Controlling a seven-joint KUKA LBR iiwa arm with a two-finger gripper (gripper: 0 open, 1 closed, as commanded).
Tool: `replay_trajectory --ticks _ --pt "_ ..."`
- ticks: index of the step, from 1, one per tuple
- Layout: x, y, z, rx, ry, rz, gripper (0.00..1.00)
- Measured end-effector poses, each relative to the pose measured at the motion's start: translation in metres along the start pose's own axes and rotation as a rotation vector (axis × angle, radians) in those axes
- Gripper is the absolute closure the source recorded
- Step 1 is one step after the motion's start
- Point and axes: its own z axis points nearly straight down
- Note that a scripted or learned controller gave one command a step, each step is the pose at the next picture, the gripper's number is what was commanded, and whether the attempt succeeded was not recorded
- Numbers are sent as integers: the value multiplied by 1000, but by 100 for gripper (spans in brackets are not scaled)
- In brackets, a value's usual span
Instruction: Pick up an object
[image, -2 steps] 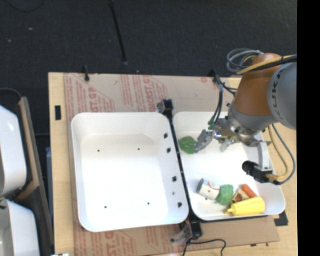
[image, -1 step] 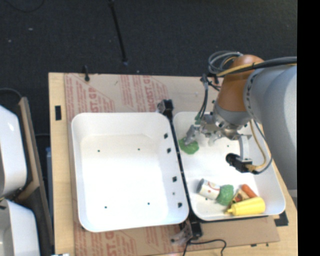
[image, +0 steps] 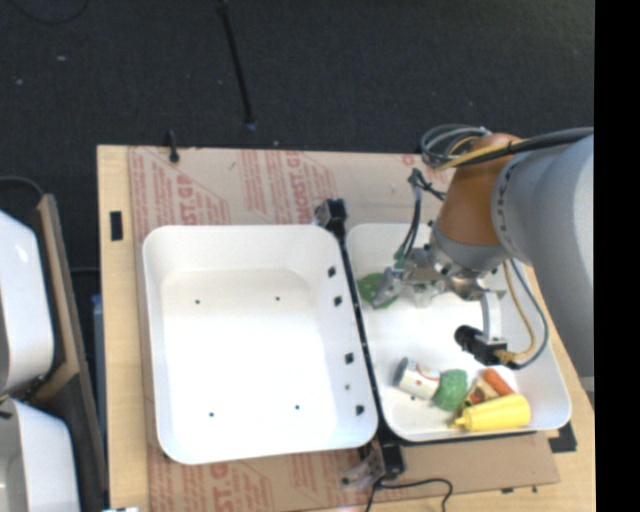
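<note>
My gripper (image: 408, 288) hangs low over the upper left part of the right bin (image: 530, 345), below the orange wrist band. A small green object (image: 373, 289) lies just to its left, close to the bin's left wall, and partly under the gripper's body. Whether it sits inside the gripper is hidden. Near the bin's front edge lie a white and red cylinder (image: 412, 379), a green lump (image: 451, 386), an orange piece (image: 496, 381) and a yellow bottle (image: 496, 413).
The left bin (image: 160, 300) sits beside the right one, with a black divider strip (image: 348, 320) between them. Cables (image: 520, 310) loop from the wrist over the right bin. The bench's cardboard top (image: 230, 185) stretches behind both bins.
</note>
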Motion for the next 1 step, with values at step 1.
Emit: replay_trajectory --ticks 1 --pt "9 3 -1 -3 1 -2 0"
